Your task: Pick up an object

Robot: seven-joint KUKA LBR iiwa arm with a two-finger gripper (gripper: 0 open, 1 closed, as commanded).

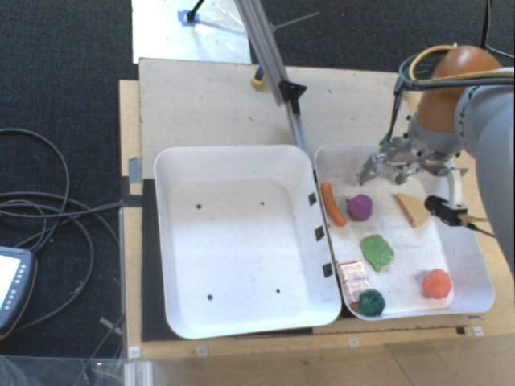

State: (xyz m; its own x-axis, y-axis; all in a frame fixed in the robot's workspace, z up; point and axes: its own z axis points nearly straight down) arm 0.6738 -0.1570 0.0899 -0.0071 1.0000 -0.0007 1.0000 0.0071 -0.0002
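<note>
Seven small objects lie in the right white bin (476,273); open, empty fingers (392,167) should descend squarely over the nearby round purple ball (360,207).

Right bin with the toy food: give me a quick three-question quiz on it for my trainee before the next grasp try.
1. True or false: the long orange carrot-shaped toy lies against the left wall of the right white bin.
2. Which item sits nearest the gripper?
A. round purple ball
B. dark green round toy
C. round orange-red ball
3. Fill in: the flat green leaf-shaped piece lies between the purple ball and the small red-and-white ______.

Key: 1 true; 2 A; 3 packet.
</note>
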